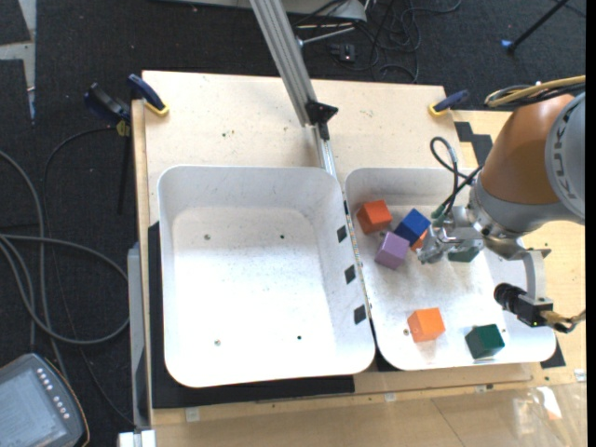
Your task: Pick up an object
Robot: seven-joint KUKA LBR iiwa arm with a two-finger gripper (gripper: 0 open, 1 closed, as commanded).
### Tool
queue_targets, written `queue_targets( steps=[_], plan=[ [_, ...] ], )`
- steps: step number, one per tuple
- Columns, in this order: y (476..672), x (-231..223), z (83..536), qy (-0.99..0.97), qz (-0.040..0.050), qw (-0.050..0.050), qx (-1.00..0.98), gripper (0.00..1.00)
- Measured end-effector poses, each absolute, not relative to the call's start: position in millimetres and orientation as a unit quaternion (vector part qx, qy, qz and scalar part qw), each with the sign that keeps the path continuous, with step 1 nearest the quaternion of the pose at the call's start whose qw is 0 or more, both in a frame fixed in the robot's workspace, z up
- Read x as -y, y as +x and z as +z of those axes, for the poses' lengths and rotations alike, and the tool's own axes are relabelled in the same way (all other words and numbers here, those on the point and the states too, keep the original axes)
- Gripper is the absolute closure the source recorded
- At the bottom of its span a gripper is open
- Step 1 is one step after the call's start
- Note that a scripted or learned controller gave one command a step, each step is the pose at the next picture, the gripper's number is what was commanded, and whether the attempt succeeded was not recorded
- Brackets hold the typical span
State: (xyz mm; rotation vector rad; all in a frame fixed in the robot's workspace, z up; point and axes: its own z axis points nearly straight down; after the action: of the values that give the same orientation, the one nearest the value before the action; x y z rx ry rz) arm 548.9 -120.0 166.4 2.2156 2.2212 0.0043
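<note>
The right bin holds several blocks. An orange block lies near its back left, a blue block just right of it, and a purple block in front of those two. A second orange block and a dark green block lie near the front wall. My gripper hangs low over the bin, right beside the blue block. A small reddish patch shows by its tips, and a dark green shape lies under the wrist.
The left bin stands beside the right one, sharing a middle wall. A slanted metal rail runs from the back down to the bins' junction. Clamps sit at the bench's back corners.
</note>
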Motion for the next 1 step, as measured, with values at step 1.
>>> queue_targets(
  steps=[1],
  plan=[
    [553.5,118.0,230.0,0.706,0.0022,0.004,-0.708,1.0]
  ],
)
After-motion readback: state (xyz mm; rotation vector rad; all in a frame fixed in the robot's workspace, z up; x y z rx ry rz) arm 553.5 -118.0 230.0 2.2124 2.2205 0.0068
